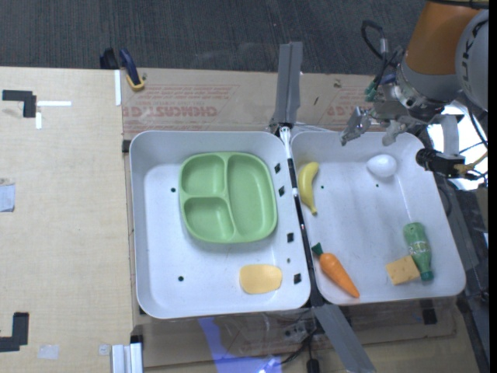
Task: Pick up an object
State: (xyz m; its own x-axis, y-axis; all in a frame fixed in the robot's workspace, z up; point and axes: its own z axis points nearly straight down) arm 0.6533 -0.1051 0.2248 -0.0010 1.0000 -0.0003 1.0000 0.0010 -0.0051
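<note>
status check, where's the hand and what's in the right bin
Hand open, above right bin's far edge, holding nothing. White egg just below it, untouched. Banana, carrot, green bottle, cheese wedge spread apart, nothing blocking.

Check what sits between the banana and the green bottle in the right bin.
In the camera view, only bare white bin floor lies between the banana and the green bottle.
</note>
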